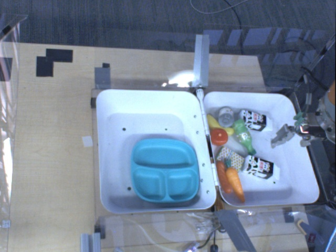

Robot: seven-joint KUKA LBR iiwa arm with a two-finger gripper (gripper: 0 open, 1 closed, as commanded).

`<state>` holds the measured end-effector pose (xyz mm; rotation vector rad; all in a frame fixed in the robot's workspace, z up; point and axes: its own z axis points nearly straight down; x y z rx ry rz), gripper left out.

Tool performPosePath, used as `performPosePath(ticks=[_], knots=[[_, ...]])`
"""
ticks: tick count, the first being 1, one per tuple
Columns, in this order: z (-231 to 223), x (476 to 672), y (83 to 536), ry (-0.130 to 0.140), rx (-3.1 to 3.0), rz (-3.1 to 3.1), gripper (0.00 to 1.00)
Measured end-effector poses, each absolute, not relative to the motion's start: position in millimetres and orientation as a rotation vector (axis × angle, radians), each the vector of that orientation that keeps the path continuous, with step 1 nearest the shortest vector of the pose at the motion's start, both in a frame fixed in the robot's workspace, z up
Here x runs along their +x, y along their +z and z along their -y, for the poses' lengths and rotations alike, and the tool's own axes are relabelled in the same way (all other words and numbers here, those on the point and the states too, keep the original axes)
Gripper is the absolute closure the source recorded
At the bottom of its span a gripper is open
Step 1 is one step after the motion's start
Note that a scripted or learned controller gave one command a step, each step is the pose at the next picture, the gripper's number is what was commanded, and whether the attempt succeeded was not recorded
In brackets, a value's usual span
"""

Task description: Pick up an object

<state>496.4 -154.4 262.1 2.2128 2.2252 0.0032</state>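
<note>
Over the right bin [299,190], out near its right wall, hangs the gripper [286,135]; it is above bare white floor, nothing between its tips, and from this angle I cannot tell whether the jaws are parted or closed; the pile it wants sits well to its left, hard against the divider. There's plenty to choose from; a near carton [260,168] lies flat and closest to open floor, a far carton [253,119] sits up by the can [226,116], and a green bottle [243,134] slants between them. My pick would be the near carton; it has clear room on its right and near sides, so a straight descent with the fingers across its short faces looks cleanest; centre over it first, then drop. Crowding is the worry elsewhere; the carrots [231,179] lie tight along the divider, a patterned packet [231,157] touches them, and the tomato [219,136] and banana [214,122] are wedged at the wall, so fingers there would likely strike plastic. In the left bin [113,140] a blue tray [164,168] sits alone, well out of play.
</note>
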Motion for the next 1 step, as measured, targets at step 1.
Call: performPosePath(ticks=[1], knots=[[124.7, 551.6, 103.3, 0.003, 2.558, -1.823, 0.0]])
